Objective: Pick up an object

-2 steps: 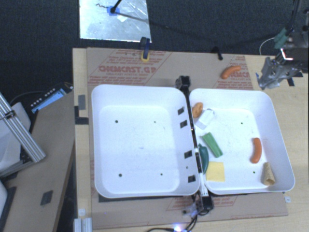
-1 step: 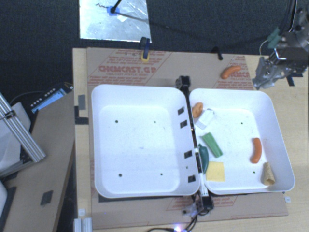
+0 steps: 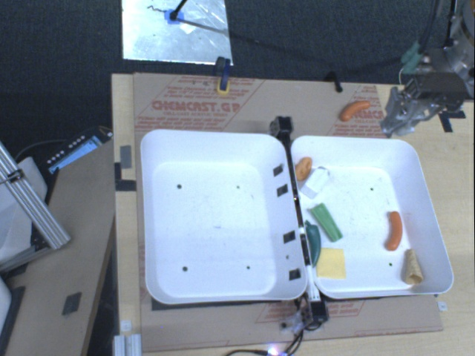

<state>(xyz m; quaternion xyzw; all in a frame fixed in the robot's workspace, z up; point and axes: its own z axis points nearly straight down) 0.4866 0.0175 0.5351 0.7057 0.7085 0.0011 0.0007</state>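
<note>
The gripper (image 3: 393, 119) hangs beside the right bin's (image 3: 423, 170) far corner.

Right bin (image 3: 423, 191) beside left bin (image 3: 159, 162). In right bin: sausage (image 3: 393, 231) right, slab (image 3: 332, 263) front-left, stick (image 3: 325, 222) behind slab. Gripper (image 3: 395, 121) behind right bin.

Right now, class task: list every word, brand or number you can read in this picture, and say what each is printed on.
"CHEMCAST GP": red print on the brown board under the bins, above the left bin.
More red print on the board's right and bottom edges: too small and partly covered to read.
</note>
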